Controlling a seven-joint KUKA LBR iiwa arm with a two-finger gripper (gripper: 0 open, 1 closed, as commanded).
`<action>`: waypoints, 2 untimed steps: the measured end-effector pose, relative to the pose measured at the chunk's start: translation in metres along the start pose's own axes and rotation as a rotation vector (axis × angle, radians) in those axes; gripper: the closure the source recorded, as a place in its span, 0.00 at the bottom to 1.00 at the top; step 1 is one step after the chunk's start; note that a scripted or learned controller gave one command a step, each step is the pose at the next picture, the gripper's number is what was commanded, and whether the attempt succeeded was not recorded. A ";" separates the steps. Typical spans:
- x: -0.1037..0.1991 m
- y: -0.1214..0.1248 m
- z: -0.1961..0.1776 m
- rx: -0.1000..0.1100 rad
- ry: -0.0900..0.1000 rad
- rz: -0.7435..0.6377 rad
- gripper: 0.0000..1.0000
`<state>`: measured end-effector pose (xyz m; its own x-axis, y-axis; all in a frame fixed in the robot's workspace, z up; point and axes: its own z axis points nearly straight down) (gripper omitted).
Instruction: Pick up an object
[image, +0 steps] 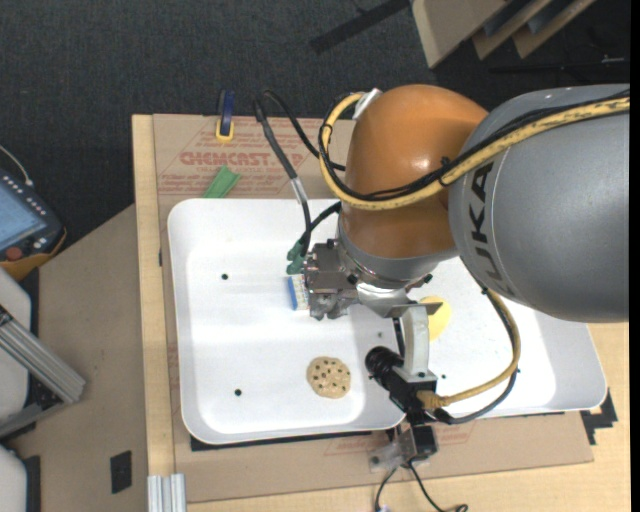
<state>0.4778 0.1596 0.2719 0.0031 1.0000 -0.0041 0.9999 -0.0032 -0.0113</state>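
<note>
The grey arm with its orange band covers the middle of the view, reaching down into the left white bin (200, 300). My gripper (318, 290) sits under the wrist near the bin's centre, its fingertips hidden by the wrist body. A blue and white object (297, 291) lies right against the gripper's left side. A round cookie with dark chips (329, 376) rests on the bin floor below the gripper. A yellow object (438, 315) peeks out to the right of the wrist, mostly hidden.
A green piece (221, 182) and a blue clip (226, 108) lie on the cardboard behind the left bin. The right bin (570, 380) is largely covered by the arm. A cable loops past a black bracket (395, 375) near the front rim.
</note>
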 end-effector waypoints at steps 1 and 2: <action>0.027 0.016 -0.151 -0.029 0.012 -0.007 1.00; 0.018 -0.002 0.003 0.006 -0.002 -0.001 1.00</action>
<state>0.4762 0.1777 0.2690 0.0022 1.0000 -0.0064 0.9998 -0.0023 -0.0173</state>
